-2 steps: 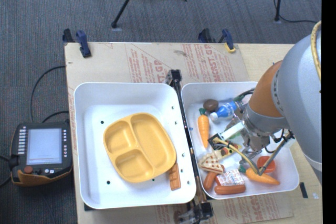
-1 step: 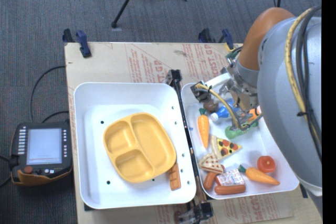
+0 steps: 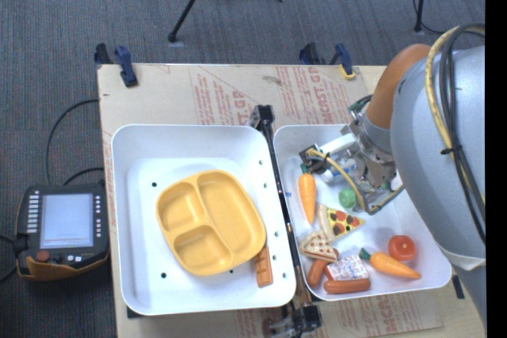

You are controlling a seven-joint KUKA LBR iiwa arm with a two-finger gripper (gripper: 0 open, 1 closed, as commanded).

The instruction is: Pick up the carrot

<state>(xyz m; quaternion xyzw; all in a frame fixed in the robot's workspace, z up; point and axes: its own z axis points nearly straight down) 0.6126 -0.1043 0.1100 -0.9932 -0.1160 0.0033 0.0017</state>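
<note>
Two carrots lie in the right bin (image 3: pixel 432 269). One orange carrot (image 3: pixel 306 198) lies lengthwise near the bin's left wall, its green top pointing to the far side. The other carrot (image 3: pixel 394 266) lies near the front right, its green top to the left. My gripper (image 3: pixel 366 181) hangs low over the middle of the right bin, to the right of the first carrot and just above a small green ball (image 3: pixel 347 197). The wrist and a yellow cable cover the gripper's tip. I see nothing held in it.
The right bin also holds a pizza slice (image 3: pixel 341 222), a red tomato (image 3: pixel 402 247), a waffle (image 3: pixel 319 248), a sausage (image 3: pixel 345 286) and a small packet (image 3: pixel 347 270). In the left bin (image 3: pixel 131 170) sit a yellow divided plate (image 3: pixel 210 222) and a brown strip (image 3: pixel 264 267).
</note>
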